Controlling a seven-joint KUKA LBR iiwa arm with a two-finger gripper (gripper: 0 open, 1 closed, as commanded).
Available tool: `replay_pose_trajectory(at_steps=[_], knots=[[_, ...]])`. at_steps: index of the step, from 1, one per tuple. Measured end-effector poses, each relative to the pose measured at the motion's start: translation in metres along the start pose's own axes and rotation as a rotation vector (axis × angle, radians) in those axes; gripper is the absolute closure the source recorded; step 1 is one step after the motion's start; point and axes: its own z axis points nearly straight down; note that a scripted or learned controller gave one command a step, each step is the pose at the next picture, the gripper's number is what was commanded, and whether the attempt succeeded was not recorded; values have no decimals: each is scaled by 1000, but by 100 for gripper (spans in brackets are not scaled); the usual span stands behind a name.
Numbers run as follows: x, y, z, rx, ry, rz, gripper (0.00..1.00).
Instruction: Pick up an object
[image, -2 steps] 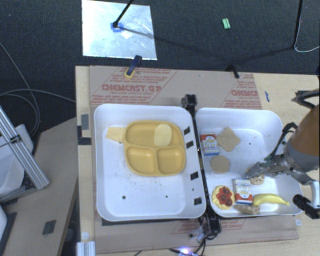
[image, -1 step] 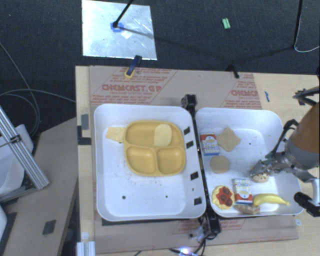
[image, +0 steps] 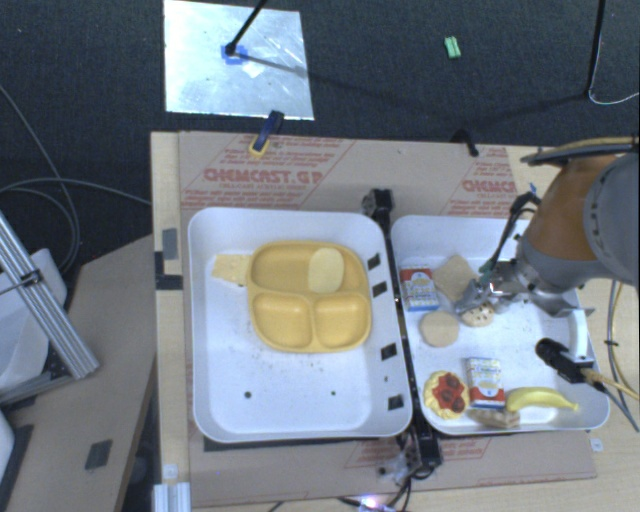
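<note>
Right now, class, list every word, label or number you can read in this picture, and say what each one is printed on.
"CHEMCAST G P": red print on the brown board behind the left bin.
The same red print on the board's right part: cut off and blurred, unreadable.
Small carton and box in the right bin: print too small to read.

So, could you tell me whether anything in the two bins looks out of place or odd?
Mostly tidy. One oddity: in the left bin, a pale yellow flat piece lies half tucked beside the yellow divided tray rather than in a compartment. Small dark specks dot that bin's floor. The right bin's items sit loosely scattered.
</note>
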Motion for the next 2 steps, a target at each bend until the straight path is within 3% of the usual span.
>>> replay_pose_trajectory(at_steps=[1, 2], knots=[[-4, -25, -43, 3, -1, 11, 100], [70, 0, -96, -1, 1, 0, 100]])
